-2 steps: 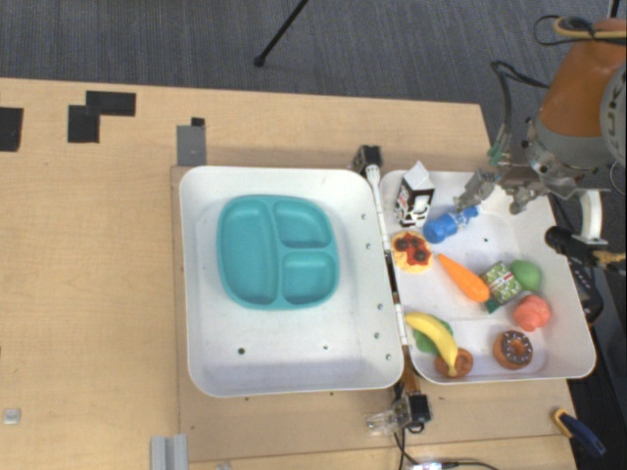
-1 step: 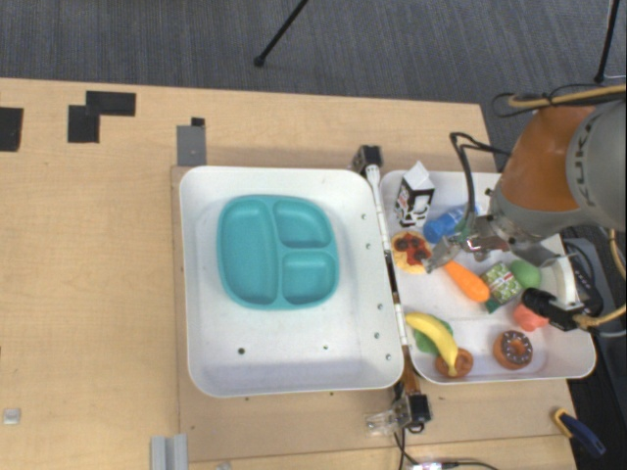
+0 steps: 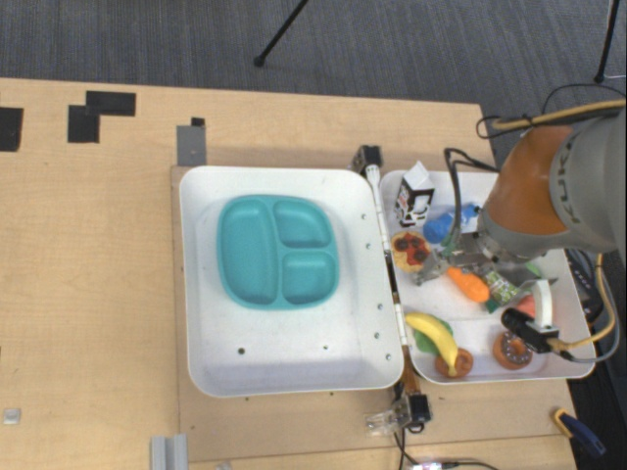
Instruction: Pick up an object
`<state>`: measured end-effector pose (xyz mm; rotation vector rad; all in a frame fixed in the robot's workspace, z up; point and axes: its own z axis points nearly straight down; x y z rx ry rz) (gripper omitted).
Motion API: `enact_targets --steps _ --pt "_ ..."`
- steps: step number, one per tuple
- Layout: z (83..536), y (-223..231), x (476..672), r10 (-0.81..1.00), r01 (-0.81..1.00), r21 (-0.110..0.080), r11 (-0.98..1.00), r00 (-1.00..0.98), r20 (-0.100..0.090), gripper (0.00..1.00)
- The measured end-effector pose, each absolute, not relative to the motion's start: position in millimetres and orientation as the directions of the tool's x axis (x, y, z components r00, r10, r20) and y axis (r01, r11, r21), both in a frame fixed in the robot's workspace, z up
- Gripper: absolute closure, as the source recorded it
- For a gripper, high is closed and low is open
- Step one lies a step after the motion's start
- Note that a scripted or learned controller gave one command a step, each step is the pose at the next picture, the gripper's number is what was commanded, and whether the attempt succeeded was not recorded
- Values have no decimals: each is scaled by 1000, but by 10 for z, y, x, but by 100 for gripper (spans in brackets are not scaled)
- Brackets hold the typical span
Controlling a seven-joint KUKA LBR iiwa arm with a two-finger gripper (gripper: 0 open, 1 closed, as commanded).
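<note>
- Left bin (image 3: 294, 365): holds just a teal divided tray (image 3: 277, 251), lying flat. No pick target there.
- Right bin (image 3: 490, 372): all the clutter sits here, packed close together.
- Arm (image 3: 549, 189): reaches in from the right, wrist over the middle of the right bin, covering part of it.
- Gripper (image 3: 460, 262): low among the items, right by the orange carrot-like piece (image 3: 468, 284). Can't tell its state, since the wrist hides the tip.
- Candidates: banana (image 3: 433, 334) near the front wall, small milk carton (image 3: 414, 195) at the back, blue item (image 3: 441, 226), doughnut-like toy (image 3: 511, 351) front right.
- Judgement: the carrot piece is the likely target, as it is closest to the tool.
- To do it well: centre over the carrot's short axis, come straight down, and avoid nudging the red-and-yellow toy (image 3: 411, 250) next to it. Confirm the grasp before lifting.
</note>
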<state>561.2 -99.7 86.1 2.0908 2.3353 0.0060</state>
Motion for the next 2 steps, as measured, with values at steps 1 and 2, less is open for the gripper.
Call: enact_targets --steps 1,2 --pt "951 -990 5631 994 994 9 112 -112 -2 100" --pt "1825 -735 5275 997 997 0 -74 74 0 100"
